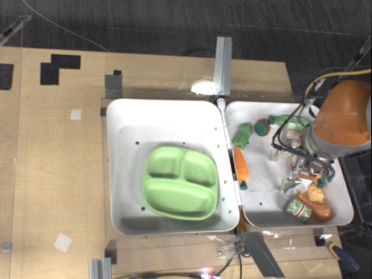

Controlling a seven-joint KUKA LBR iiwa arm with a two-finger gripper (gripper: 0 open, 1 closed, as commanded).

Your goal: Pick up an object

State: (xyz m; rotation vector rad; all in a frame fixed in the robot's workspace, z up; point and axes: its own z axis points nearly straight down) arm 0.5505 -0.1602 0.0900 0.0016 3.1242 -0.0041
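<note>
Lying in the near right corner of the right bin [256,211]: a brown toy drumstick [318,205], with a small green-and-red packet [297,210] touching it on its left side. Both flat on the white floor, close to the bin's near wall. Nothing lifted.

Poised just above and beyond those two: the hand [301,178], low inside the right bin, metal parts and dark wiring bunched around it. Open or closed: cannot tell, too cluttered at that spot. No object visibly gripped.

Behind the hand, covering the bin's right side: the arm [346,112], orange band uppermost, yellow and black cables [325,77] looping off its top.

Farther left in the same bin: an orange carrot [240,166] with a green tip, lying lengthwise along the left wall. Beyond it, a green toy [243,135], then a round red-and-green piece [263,127] and a longer green piece [285,121] near the far wall, partly hidden by wiring.

In the left bin [125,132], touching the right one along the shared edge: a light green divided plate [180,182], three compartments, right way up, toward the near side.

At the far end of the seam between the bins: a grey metal post [223,63]. All around: the pale wooden counter [52,173], black squares marked at its far left.
</note>
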